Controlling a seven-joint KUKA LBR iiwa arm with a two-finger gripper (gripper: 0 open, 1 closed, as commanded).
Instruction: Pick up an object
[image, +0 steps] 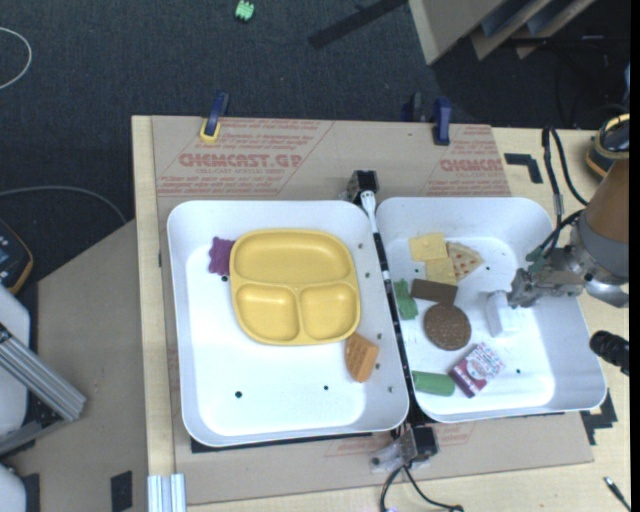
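My gripper (522, 290) hangs low over the right side of the right bin (560, 390), reaching in from the right. Just left of it lies a small grey piece (494, 313), and whether they touch is unclear. Further left are a brown round cookie (446, 326), a dark brown bar (434, 291), yellow cheese squares (431, 256) and a pizza-like wedge (463, 261). A red and white packet (476, 367) and a green block (433, 382) lie near the bin's front. Another green piece (404, 300) sits by the bin's left wall.
The left bin (290, 410) holds a yellow divided plate (296, 284), a purple item (219, 255) at the plate's left edge and an orange-brown piece (362, 357) at its front right. Clamps (210, 128) and cables edge the bench.
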